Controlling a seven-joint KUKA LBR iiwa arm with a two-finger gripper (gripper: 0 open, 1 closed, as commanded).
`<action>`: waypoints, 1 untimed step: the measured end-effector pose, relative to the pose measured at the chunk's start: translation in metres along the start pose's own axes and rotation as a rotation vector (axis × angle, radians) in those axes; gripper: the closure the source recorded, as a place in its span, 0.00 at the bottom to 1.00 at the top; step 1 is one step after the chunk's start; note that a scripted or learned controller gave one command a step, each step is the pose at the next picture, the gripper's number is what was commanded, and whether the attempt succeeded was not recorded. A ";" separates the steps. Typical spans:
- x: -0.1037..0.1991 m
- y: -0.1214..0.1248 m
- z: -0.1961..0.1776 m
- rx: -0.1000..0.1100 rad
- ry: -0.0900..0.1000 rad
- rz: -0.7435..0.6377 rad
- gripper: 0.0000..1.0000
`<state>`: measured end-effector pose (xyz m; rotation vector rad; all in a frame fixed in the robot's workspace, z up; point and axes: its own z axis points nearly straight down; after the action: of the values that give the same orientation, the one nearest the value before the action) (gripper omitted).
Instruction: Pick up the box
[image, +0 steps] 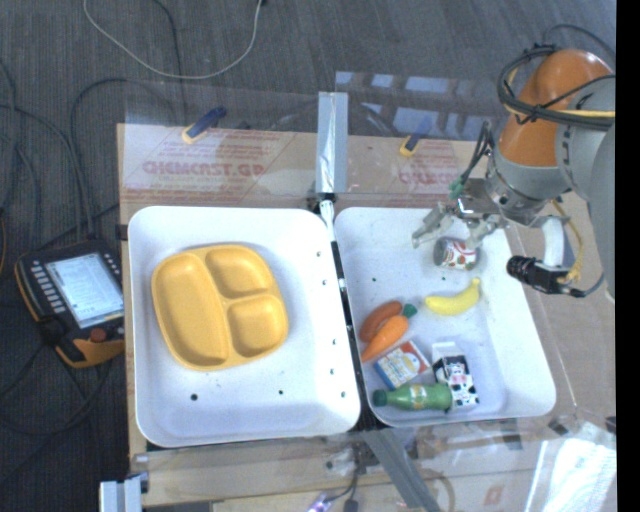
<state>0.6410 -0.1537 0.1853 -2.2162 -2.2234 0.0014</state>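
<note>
My jaws are hanging spread open over the back right part of the right bin, gripping nothing. They are hovering just above a small red-and-white can, whose label is too small for me to read. My arm, with its orange band, is reaching in over the bin's back right corner and is getting cut off at the right edge of the view.

The box is lying near the bin's front edge, well apart from my jaws. It is showing an orange face with blue and white patches, but the print is blurring beyond reading. Just right of it a black-and-white carton is sitting, and a green bottle is lying along the front edge, touching both. Two carrots are lying just behind the box toward the bin's left edge. A banana is resting between the can and the carton.

A yellow divided plate is taking up the middle of the left bin.

Faint red lettering on the tabletop behind the left bin seems to be reading "CHEMCAST", though I am not making it out with certainty.
</note>
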 end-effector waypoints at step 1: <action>0.056 0.001 0.096 -0.009 -0.003 0.250 0.00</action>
<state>0.6421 -0.0979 0.0896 -2.4830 -1.9353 -0.0048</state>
